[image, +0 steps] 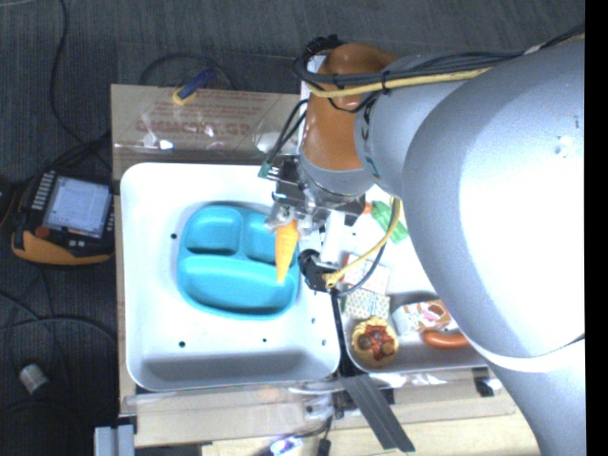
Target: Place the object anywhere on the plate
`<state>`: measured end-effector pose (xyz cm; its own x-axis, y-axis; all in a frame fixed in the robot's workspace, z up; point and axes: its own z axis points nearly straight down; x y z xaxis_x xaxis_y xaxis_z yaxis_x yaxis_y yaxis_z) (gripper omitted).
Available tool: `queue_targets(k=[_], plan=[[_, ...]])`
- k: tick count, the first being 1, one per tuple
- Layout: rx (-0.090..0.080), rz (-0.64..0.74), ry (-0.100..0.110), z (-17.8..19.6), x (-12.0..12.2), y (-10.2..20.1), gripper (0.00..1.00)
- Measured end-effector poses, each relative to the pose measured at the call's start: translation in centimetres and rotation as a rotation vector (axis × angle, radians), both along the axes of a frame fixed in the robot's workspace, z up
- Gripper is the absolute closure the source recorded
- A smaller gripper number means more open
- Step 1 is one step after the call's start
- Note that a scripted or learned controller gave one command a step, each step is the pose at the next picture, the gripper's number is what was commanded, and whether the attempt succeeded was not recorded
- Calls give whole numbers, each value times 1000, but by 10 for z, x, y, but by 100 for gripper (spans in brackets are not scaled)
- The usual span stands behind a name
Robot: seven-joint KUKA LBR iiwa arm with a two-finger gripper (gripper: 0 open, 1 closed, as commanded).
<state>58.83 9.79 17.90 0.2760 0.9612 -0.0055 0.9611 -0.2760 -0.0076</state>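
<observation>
The gripper (287,224) hangs over the right edge of the blue plate (228,259) in the left bin (152,350), its fingers clamped on the top of an orange carrot (284,252) that points down, its tip over the plate's right rim.

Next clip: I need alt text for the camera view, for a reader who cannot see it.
An orange carrot-shaped object hangs below the claw over the right edge of a blue divided plate in the left white bin. The grey arm with its orange band reaches in from the right, above a right bin with toy food.
</observation>
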Motion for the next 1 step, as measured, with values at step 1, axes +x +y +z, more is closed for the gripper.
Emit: queue_targets(k=[1], plan=[[0,0,0,0,0,0,0]])
